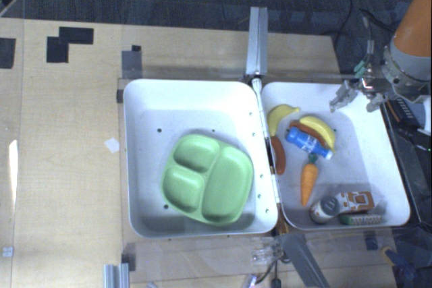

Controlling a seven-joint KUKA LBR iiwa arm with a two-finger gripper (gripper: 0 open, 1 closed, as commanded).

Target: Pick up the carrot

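Note:
The orange carrot (pixel 308 183) with a green top lies near the middle of the right bin (pixel 388 175), pointing toward the front edge. My gripper (pixel 356 98) hovers over the far right corner of that bin, well behind and to the right of the carrot. Its two fingers (pixel 339 98) stand apart, open, with nothing between them.
Around the carrot lie a blue bottle (pixel 308 143), two yellow bananas (pixel 318 129), a brown sausage (pixel 278 154), a grey can (pixel 325 210) and a toy car (pixel 355 200). The left bin (pixel 145 145) holds a green divided plate (pixel 209 179). A metal post (pixel 256 44) stands behind the bins.

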